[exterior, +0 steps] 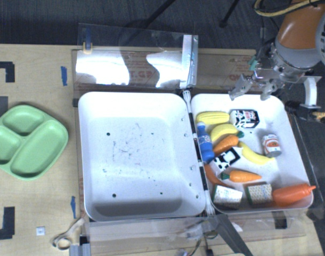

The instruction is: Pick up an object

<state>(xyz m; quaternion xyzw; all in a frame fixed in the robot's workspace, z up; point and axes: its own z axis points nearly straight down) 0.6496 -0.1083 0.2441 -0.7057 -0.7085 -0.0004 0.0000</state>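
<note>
My bench (34, 63) is pale wood. On it sit two shallow white bins side by side: the left bin (136, 153) and the right bin (295, 143). Far left lies a green divided plate (26, 141). Blue tape marks (63, 74) dot the wood.

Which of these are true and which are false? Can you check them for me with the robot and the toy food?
1. The gripper is holding a banana. False: nothing shows between its fingers, which hang spread above the far edge of the right bin.
2. The toy food lies in the right bin. True.
3. The green plate sits inside the left bin. False: it rests on the bench, left of both bins.
4. A blue bottle lies along the right bin's left wall. True.
5. The small can is beside a banana. True.
</note>
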